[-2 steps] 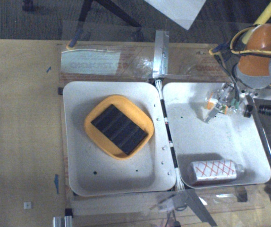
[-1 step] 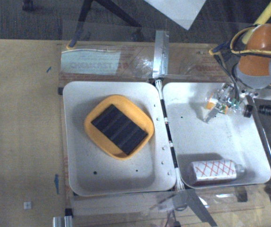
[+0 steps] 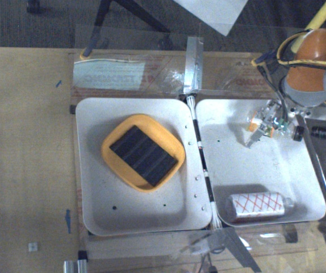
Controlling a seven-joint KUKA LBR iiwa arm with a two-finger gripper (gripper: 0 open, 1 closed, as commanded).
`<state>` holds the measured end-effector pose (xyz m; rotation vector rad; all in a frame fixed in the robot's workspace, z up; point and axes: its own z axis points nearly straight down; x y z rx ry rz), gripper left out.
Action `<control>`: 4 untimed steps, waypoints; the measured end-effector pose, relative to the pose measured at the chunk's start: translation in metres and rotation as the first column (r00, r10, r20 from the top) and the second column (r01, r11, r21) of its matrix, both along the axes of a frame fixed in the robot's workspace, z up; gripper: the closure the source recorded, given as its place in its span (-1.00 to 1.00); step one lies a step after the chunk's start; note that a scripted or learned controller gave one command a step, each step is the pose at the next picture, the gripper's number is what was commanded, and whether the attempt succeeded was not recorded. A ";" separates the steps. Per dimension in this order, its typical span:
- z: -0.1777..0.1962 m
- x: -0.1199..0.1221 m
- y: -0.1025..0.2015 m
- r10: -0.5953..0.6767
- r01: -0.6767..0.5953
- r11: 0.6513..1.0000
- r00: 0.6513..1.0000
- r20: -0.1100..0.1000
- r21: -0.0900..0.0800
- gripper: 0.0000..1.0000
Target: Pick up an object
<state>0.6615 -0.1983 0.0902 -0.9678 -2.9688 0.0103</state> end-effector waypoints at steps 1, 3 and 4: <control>0.000 0.000 0.000 0.000 0.000 1.000 1.000 0.000 0.000 -1.00; 0.008 -0.005 0.019 -0.150 0.150 0.989 0.988 0.021 -0.006 1.00; 0.105 -0.004 0.131 -0.061 0.061 0.998 0.998 0.027 0.000 1.00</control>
